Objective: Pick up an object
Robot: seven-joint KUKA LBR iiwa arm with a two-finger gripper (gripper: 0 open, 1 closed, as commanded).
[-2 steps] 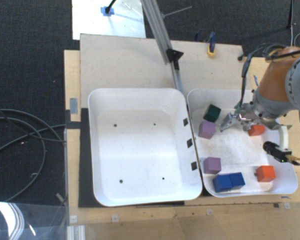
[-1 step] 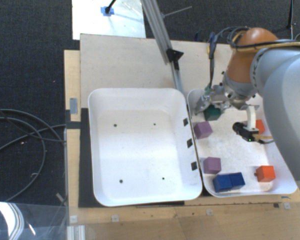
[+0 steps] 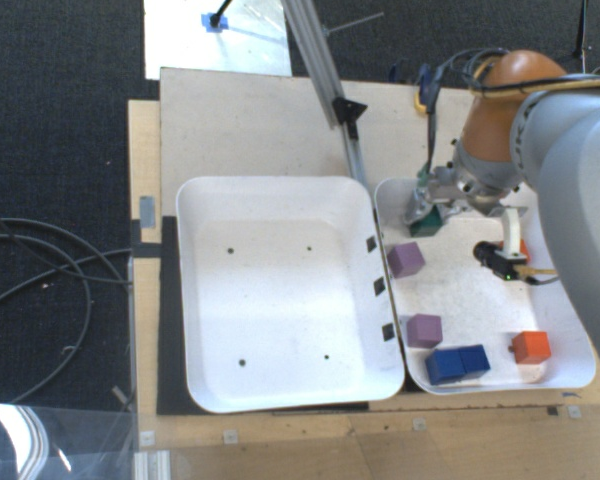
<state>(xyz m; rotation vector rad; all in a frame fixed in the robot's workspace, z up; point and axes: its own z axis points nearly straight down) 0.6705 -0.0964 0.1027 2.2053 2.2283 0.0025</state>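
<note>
Low over the right bin (image 3: 580, 363), the end effector (image 3: 427, 211) sits on a green object (image 3: 429, 221); whether it pinches it I cannot tell. From left to right, the counter (image 3: 250, 118) carries the left bin (image 3: 195, 268), then the right bin with two purple cubes (image 3: 406, 259), two blue blocks (image 3: 457, 364) and one orange block (image 3: 530, 347).

A pale wooden bench (image 3: 250, 118) stands on dark carpet (image 3: 50, 88). Black cables (image 3: 30, 268) loop on the floor beside its left edge.
</note>
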